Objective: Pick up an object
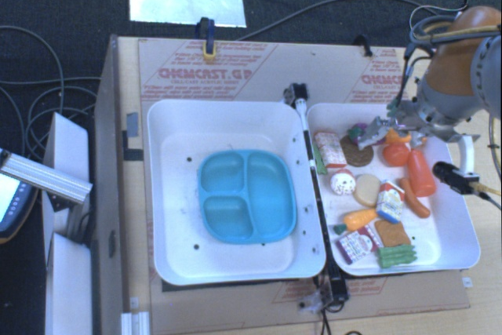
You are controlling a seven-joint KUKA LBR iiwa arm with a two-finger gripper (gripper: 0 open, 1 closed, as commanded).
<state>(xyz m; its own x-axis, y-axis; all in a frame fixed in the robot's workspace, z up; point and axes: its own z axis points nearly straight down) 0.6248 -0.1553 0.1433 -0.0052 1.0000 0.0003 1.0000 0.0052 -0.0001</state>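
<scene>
Right bin (463, 247), glossy white plastic, holds heap of toy food. Orange-red bottle (419, 172), long axis near vertical in view, narrow end toward far rim, lies just beside red tomato-like piece (395, 154). Claw (375, 133) low over bin's far part, at dark round cookie (359, 154); fingers blurred, apart or together cannot tell. Arm's wrist hides bin's far right corner. Left bin (169, 169) carries smooth blue compartment tray (245, 195). Small items near front rim possibly cartons.
</scene>
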